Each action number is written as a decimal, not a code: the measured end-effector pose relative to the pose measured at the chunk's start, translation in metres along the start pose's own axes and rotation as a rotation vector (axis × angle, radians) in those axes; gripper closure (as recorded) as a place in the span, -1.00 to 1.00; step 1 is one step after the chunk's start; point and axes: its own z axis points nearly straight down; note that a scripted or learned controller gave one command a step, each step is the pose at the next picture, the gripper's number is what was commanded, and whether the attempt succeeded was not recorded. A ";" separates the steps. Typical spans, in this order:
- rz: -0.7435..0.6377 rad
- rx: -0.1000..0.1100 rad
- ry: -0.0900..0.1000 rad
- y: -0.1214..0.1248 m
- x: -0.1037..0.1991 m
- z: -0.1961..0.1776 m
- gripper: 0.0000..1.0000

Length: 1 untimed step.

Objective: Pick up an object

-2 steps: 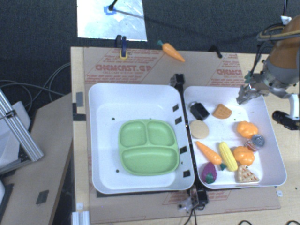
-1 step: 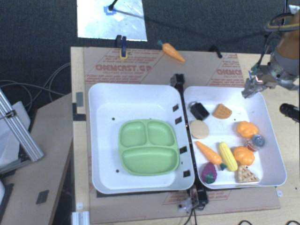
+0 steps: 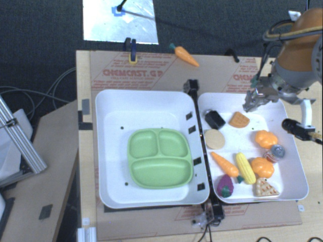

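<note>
The right bin (image 3: 287, 116) holds several toy foods: a black block (image 3: 215, 119), a toast-coloured piece (image 3: 239, 120), a beige round cookie (image 3: 215, 139), a carrot (image 3: 224, 164), a corn cob (image 3: 246, 167), a purple eggplant (image 3: 225, 185), two orange fruits (image 3: 265, 138) (image 3: 262, 167), a small can (image 3: 275, 153) and a pizza wedge (image 3: 265, 188). My gripper (image 3: 251, 105) hangs over the bin's back part, just right of and above the toast piece. Nothing shows between its fingers.
The left bin (image 3: 116, 110) holds a green divided plate (image 3: 160, 158). Another carrot (image 3: 184, 56) lies on the cardboard behind the bins, beside a blue and yellow clamp (image 3: 132, 50). A black divider (image 3: 198, 135) runs between the bins.
</note>
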 end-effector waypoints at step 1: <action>0.001 0.001 -0.001 -0.023 0.050 0.010 1.00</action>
